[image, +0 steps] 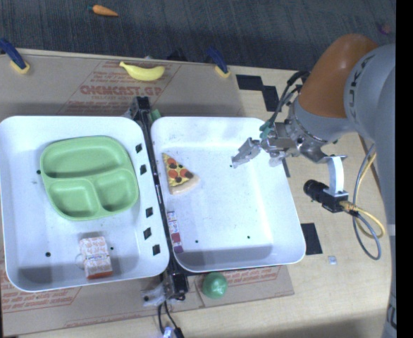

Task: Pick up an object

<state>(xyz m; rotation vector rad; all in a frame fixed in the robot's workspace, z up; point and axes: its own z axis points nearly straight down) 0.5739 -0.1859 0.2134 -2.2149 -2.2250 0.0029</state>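
A toy pizza slice point(177, 173) lies in the right bin point(263, 224), close to its left wall. In the left bin point(16, 210) rest a green divided tray point(89, 177) and, toward the front, a small red-and-white packet point(94, 255). My gripper point(241, 155) hangs over the upper right part of the right bin, well to the right of the pizza slice, with nothing between its fingers. The fingers point left and down and look slightly apart.
A yellow toy banana point(142, 70) lies on the cardboard behind the bins. A green ball point(214, 284) sits in front of the right bin. An orange carrot-like item point(105, 10) lies on the dark floor at the back. Cables point(365, 217) trail at the right.
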